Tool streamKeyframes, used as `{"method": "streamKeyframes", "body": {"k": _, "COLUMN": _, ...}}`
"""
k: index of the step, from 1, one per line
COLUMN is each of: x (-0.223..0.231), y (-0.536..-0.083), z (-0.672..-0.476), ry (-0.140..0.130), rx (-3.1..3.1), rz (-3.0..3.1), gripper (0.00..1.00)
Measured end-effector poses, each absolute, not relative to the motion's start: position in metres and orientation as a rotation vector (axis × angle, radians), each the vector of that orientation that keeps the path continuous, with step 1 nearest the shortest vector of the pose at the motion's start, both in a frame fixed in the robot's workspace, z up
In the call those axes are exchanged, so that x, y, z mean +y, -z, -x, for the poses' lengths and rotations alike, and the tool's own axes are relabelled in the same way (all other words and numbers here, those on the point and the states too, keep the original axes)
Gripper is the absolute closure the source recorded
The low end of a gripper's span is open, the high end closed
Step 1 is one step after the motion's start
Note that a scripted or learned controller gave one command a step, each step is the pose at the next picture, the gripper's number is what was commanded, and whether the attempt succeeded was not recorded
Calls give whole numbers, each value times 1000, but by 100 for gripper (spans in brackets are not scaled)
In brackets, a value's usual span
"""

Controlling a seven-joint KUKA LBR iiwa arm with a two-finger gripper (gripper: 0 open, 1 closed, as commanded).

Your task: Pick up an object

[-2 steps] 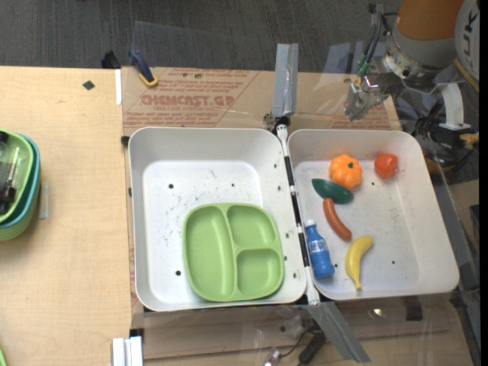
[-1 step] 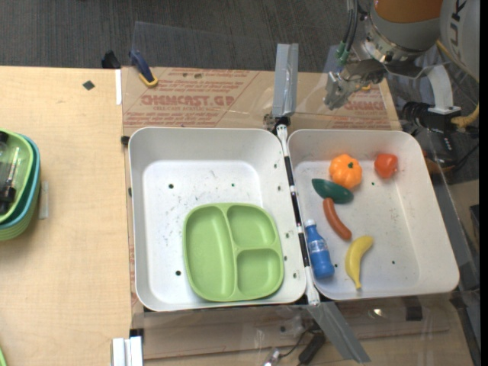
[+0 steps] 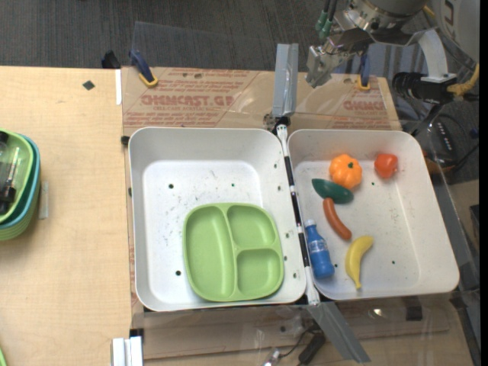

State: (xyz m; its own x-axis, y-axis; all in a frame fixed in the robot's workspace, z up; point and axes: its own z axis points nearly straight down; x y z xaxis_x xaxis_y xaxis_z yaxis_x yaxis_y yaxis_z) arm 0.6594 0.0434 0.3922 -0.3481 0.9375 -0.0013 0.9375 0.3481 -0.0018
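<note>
At the near edge of the left bin (image 3: pixel 145 204) sits a green divided plate (image 3: pixel 232 252), three compartments, nothing on it. The right bin (image 3: pixel 435 227) holds all the candidates for picking. Nearest the camera are a yellow banana (image 3: pixel 357 258), its long axis running roughly near to far with a slight lean, and a blue bottle (image 3: pixel 319 250) lying along the wall between the two bins, almost touching it. Beyond them a sausage (image 3: pixel 336 219) lies on a diagonal, its far end just beside a dark green vegetable (image 3: pixel 332 190), which touches an orange pumpkin-like fruit (image 3: pixel 345 171). A small red piece (image 3: pixel 386 165) sits apart near the far right wall. The gripper (image 3: pixel 320 65) hangs beyond the bins' far edge, over the cardboard (image 3: pixel 191 97), raised well clear; every object lies toward the camera from it. Whether its fingers are spread or closed cannot be told, and nothing is seen between them. Judgement: the banana and red piece stand freest; the bottle's closeness to the wall may hinder a grasp.
</note>
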Motion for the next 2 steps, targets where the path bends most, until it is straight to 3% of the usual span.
{"method": "streamKeyframes", "body": {"k": 2, "x": 44, "y": -408, "z": -661, "ry": 10, "rx": 2583, "rz": -1784, "gripper": 100}}
